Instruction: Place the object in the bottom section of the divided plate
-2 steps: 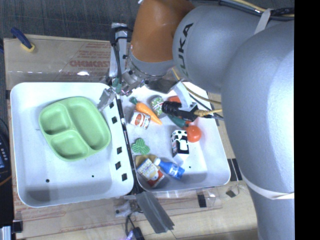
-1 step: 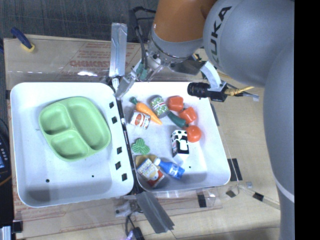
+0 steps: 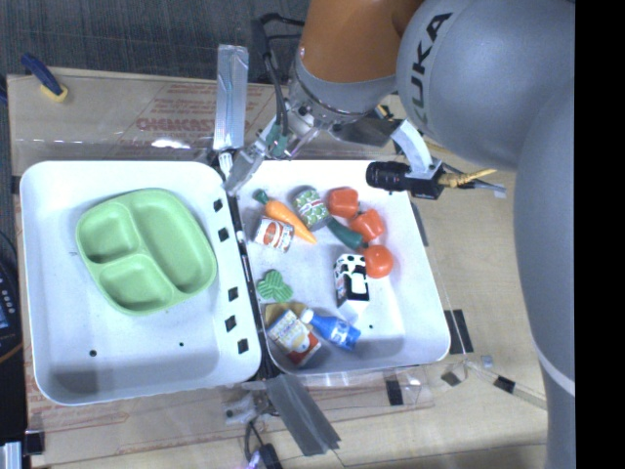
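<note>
Two white bins side by side on the bench. Left bin holds a green divided plate, tilted in the view, three sections, all bare; its bottom section faces the near edge of the bin.

Right bin is crowded with toy food. A carrot lies diagonally near the top left, a small can touching it below, a striped green can just beside it on the right. Red peppers and a tomato cluster to the right with a dark green piece between them. A black-and-white carton stands below the tomato. A green leafy item sits by the dividing wall; a blue bottle and a packet lie at the near edge.

Gripper hangs low over the top left corner of the right bin, close to the wall between bins, just above the carrot's leafy end. Cannot tell how far it is open; nothing seen in its grasp. Grey arm covers the right of the view
</note>
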